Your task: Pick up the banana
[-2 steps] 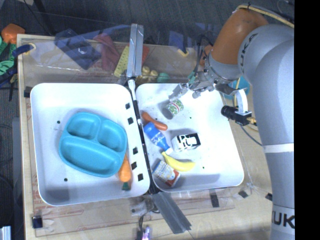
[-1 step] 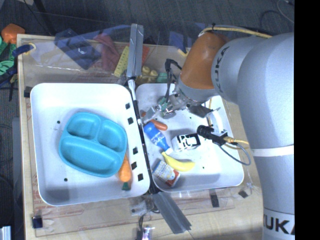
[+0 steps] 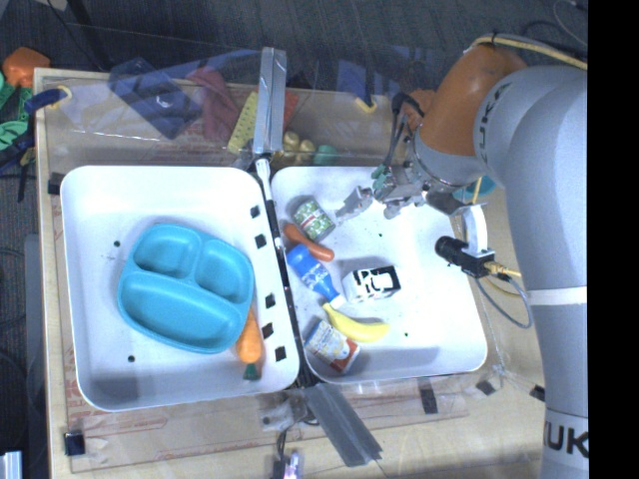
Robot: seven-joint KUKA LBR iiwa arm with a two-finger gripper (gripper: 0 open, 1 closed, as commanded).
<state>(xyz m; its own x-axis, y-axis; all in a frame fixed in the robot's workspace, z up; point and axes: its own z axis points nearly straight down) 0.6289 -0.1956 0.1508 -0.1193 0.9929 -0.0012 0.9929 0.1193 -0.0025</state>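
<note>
From above, the banana (image 3: 356,323) is a short, curved yellow piece with a darker tip at its left end. It lies in the near part of the right bin (image 3: 444,342), resting partly on a small packet (image 3: 332,345) with red and pale printing.

My pincer (image 3: 384,196) hangs over the far part of the same bin, well apart from the banana, with nothing between its fingers; how wide they stand I cannot tell from this angle.

The right bin also holds a green-labelled can (image 3: 313,219) near its far left, a red-orange sausage-like piece (image 3: 308,243) just below it, a blue bottle (image 3: 311,272) beside the divider, and a white-and-black box (image 3: 373,281) near the middle, just beyond the banana.

The left bin (image 3: 90,208) holds a blue tray (image 3: 186,285) with three compartments, lying tilted across the middle. A carrot (image 3: 249,342) rests at the tray's near right corner, against the bin's right wall.
</note>
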